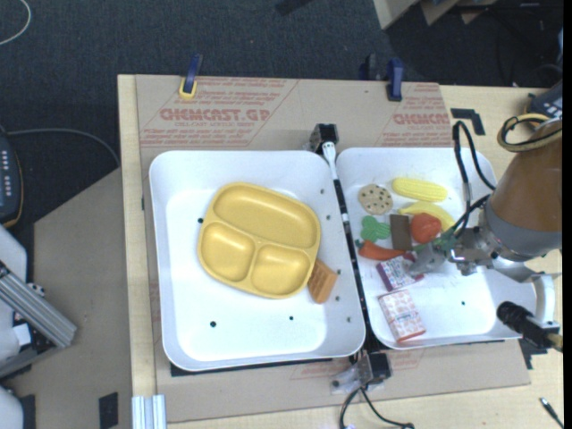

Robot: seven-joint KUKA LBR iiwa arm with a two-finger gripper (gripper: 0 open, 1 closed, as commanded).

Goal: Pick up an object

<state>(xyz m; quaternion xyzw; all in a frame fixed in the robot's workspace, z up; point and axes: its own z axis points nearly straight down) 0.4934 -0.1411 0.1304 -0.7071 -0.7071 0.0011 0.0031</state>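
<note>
Camera view, left to right: my left bin holds a yellow divided plate with a brown wedge against its edge, out of play. My right bin crowds the likely targets: cookie, corn, tomato, red packets. I see the gripper low over that clutter, presumably hunting a pick; whether it pinches anything I cannot tell

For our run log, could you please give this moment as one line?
gripper low in right bin | among toy food | yellow tray in left bin
</note>
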